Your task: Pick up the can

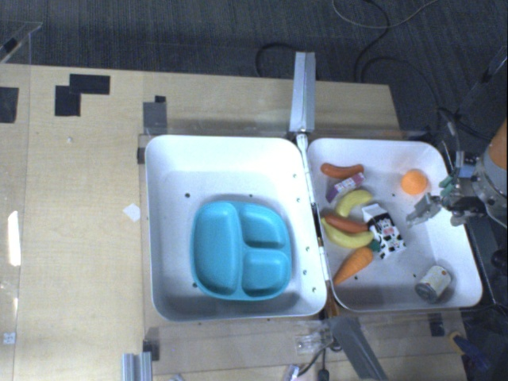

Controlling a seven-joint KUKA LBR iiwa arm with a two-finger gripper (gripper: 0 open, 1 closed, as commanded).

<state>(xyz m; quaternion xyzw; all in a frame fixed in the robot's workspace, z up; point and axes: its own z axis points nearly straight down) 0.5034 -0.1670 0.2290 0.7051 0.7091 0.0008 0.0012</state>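
The can (434, 282) is a small grey cylinder lying on its side in the front right corner of the right bin (413, 153). My gripper (439, 212) hangs over the right side of that bin, farther back than the can and a clear gap away from it. Its two fingers (421, 210) are spread apart, open, with nothing between them. The grey arm enters from the right edge of the view.
An orange ball (413, 182) lies just left of the gripper. Two bananas (349, 217), a sausage (342, 169), a carrot (354, 265) and a black-and-white box (385, 235) crowd the bin's left half. The left bin (167, 213) holds a blue divided plate (240, 248).
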